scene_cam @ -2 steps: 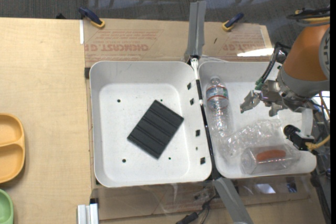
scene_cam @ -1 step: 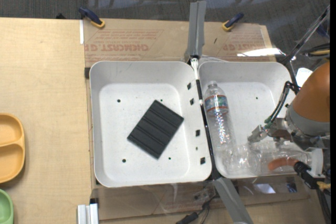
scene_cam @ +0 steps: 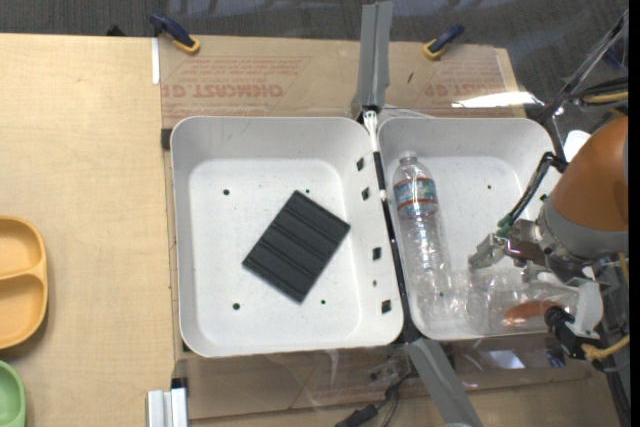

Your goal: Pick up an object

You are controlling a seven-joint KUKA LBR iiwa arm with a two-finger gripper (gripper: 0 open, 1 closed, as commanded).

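Note:
A clear plastic water bottle (scene_cam: 419, 220) with a white label lies lengthwise along the left side of the right bin (scene_cam: 470, 140). A crumpled clear plastic piece with something red-orange inside (scene_cam: 512, 307) rests in that bin's front right corner. My gripper (scene_cam: 507, 251) hangs low over this corner, just above the clear plastic and to the right of the bottle. A black ridged rectangular pad (scene_cam: 297, 246) lies tilted in the middle of the left bin (scene_cam: 200, 215).
The two bins meet at a raised divider (scene_cam: 380, 215). Both stand on cardboard (scene_cam: 260, 80) held by two clamps (scene_cam: 176, 34) at the back. A yellow divided plate (scene_cam: 20, 280) and a green dish (scene_cam: 8, 397) sit on the wooden bench at far left.

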